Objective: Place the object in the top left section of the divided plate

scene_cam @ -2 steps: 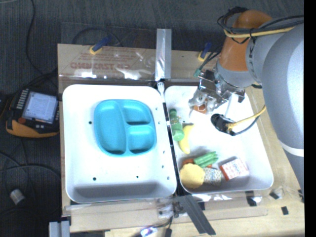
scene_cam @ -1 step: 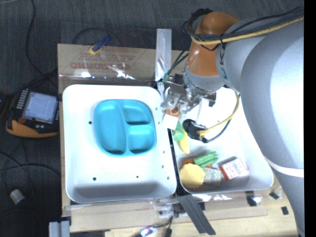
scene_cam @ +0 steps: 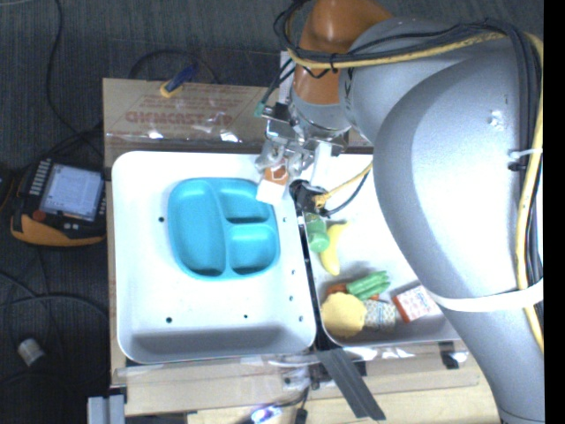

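We see the two-finger gripper (scene_cam: 281,168) hanging at the upper right corner of the blue divided plastic plate (scene_cam: 224,227), its jaws pinching a small orange-and-white object (scene_cam: 274,177) just above the plate's rim. We judge the pickup done and the placement left: the object must cross the plate to its top left section (scene_cam: 196,201). The plate lies in the shallow white left bin (scene_cam: 141,263). To the plate's right, the neighbouring bin holds a yellow lemon-like fruit (scene_cam: 343,313), a green vegetable (scene_cam: 369,284) and a small red-and-white carton (scene_cam: 414,302). Nothing blocks the path.
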### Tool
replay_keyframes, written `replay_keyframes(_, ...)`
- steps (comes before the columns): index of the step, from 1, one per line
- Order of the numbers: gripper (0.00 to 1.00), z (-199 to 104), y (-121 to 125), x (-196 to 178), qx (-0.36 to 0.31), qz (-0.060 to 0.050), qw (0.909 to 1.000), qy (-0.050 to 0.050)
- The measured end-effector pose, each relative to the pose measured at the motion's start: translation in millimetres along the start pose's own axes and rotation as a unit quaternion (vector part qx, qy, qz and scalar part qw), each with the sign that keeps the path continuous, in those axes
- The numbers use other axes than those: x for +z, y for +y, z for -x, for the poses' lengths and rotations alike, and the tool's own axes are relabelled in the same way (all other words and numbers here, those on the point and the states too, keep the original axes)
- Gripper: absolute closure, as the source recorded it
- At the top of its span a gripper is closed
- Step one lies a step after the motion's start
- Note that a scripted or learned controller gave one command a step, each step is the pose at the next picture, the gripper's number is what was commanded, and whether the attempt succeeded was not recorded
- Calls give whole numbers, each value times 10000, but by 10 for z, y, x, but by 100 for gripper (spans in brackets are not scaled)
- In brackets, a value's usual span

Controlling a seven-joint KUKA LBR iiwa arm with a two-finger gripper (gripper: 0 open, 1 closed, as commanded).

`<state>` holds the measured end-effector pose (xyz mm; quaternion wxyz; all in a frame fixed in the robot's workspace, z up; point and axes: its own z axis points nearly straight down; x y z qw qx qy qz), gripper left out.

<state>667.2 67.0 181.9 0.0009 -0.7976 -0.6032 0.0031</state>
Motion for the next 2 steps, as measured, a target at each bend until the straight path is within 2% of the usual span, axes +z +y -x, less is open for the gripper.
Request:
replay_keyframes(1, 100, -412, -115, 67, -748, 5, 9972, -18)
replay_keyframes(2, 0, -412, -110, 59, -747, 17, 9972, -17)
